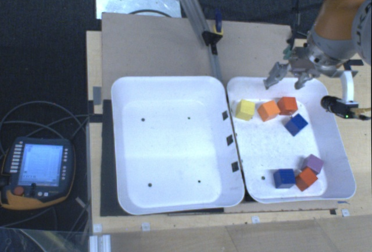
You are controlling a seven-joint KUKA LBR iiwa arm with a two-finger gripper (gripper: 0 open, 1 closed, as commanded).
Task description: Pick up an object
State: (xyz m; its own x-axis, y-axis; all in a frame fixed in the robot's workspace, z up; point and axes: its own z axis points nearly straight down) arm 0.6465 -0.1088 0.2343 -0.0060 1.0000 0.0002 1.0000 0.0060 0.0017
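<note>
White L bin, bare floor. R bin: yellow cube at 10 o'clock, orange cube & red cube touching at 12, blue cube just beside. Blue, orange-red, purple cubes clustered at 5. Hand above 12 o'clock rim, fingers apart, holding nothing.

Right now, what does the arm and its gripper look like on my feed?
The arm is grey with a broad orange band above the wrist. Dark cables loop along it. The gripper is grey metal with two short jaws.
</note>
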